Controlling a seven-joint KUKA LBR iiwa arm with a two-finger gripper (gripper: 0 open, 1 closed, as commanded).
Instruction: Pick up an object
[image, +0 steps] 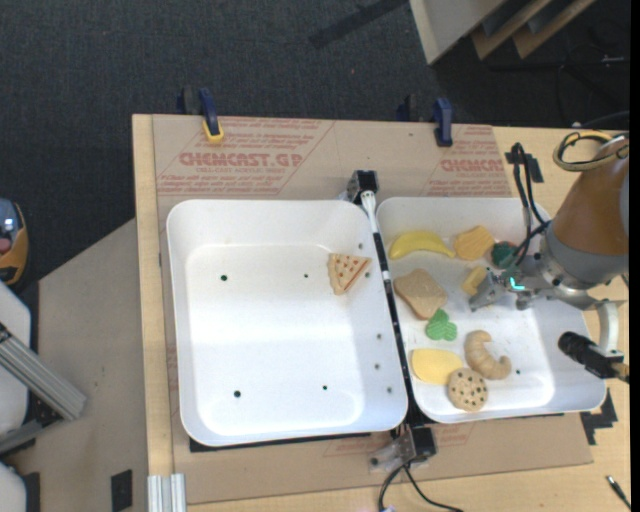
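1. A single fixed camera sits high above the cardboard-covered surface (300, 150), looking down at a slant.
2. It stands far enough back to frame both shallow white plastic bins (200, 300) and the dark carpeted floor (150, 50) beyond.

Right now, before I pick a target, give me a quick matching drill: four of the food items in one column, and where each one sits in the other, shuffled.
Items:
1. pizza slice
2. banana
3. cookie
4. broccoli

Places:
A. front of the right bin, near its rim
B. left bin, by the divider
C. middle of the right bin, below the bread slice
D. back of the right bin

Pairs: 1-B, 2-D, 3-A, 4-C
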